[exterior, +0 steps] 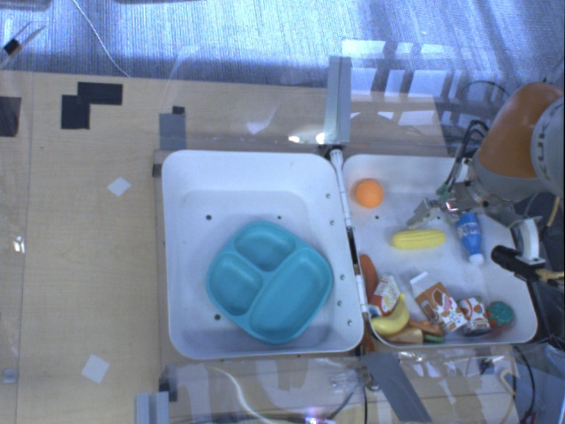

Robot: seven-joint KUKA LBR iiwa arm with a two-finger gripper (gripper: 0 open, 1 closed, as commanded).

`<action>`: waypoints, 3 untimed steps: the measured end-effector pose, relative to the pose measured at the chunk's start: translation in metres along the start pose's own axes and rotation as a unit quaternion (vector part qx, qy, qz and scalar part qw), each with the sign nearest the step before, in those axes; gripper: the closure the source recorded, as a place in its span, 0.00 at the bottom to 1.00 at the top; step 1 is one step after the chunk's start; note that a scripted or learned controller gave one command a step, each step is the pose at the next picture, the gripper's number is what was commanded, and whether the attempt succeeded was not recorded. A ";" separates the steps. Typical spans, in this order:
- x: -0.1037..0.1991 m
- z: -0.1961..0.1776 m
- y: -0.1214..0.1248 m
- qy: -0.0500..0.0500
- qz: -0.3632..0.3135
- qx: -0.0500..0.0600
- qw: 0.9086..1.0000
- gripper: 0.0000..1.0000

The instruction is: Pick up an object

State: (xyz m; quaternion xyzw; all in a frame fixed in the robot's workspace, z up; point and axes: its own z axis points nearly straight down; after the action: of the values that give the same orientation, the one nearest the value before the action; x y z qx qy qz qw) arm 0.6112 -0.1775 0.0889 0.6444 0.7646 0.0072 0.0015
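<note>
My gripper (434,208) hangs over the upper middle of the right bin (526,329), on the grey arm with its orange band (516,131). Just below it lies a yellow corn cob (418,238), and I see nothing held in the gripper. An orange ball (368,193) rests to its left near the bin's top left corner. A small blue and white bottle (470,235) lies to the right of the corn, under the wrist.
A banana (393,318), snack packets (448,307), a small teal item (500,312) and a reddish piece (368,270) crowd the right bin's lower part. The left bin (190,201) holds a blue divided plate (269,279). A metal divider post (337,104) stands between the bins.
</note>
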 end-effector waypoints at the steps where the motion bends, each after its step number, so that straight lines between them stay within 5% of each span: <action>1: -0.002 -0.012 0.002 -0.005 0.000 -0.004 1.000 1.00; 2: -0.017 -0.119 -0.026 -0.005 -0.096 0.003 0.995 1.00; 3: -0.016 -0.119 -0.026 -0.005 -0.096 0.003 0.995 0.00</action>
State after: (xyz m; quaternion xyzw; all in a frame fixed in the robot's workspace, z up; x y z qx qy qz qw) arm 0.5871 -0.1992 0.2074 0.5678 0.8231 0.0016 0.0036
